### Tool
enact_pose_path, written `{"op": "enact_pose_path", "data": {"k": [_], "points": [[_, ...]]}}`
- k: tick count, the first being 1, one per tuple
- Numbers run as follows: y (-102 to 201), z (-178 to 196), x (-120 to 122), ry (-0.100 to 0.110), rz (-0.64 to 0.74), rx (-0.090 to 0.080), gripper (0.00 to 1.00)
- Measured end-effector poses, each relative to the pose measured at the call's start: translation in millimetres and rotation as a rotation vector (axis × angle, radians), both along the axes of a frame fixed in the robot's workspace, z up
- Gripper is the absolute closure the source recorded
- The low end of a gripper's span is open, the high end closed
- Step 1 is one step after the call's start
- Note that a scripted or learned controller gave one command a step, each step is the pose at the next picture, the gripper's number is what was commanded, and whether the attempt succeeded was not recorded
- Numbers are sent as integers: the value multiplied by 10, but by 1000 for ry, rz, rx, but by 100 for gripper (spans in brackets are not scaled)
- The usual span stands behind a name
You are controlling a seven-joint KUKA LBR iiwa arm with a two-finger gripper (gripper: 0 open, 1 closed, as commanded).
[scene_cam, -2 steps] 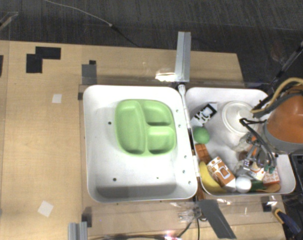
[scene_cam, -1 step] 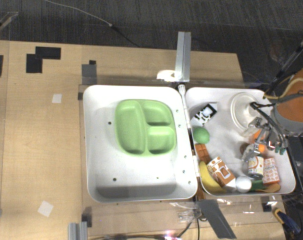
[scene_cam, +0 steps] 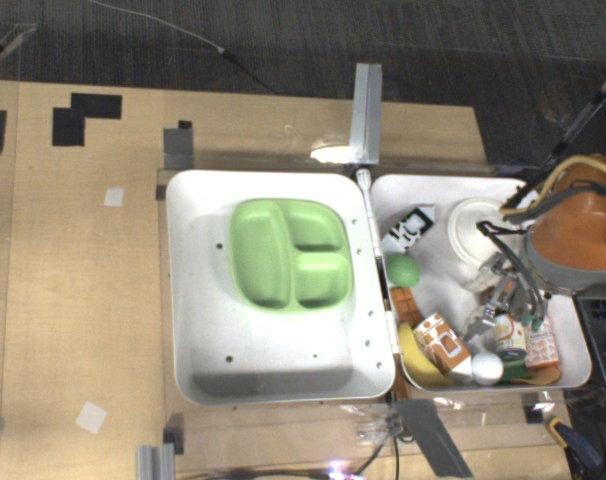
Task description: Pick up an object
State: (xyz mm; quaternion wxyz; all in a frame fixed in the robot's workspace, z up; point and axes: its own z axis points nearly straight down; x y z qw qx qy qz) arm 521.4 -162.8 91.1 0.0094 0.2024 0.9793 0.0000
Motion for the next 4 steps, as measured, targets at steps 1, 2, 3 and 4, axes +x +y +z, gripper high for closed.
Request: {"op": "enact_pose_path", "data": {"k": [1,2,3,4], "points": [[426,9,-283,-4,44,-2,0],[576,-10,705,1,70,1,0],[250,1,151,1,11,0,0],[657,23,-11,-10,-49,-13,0]]}}
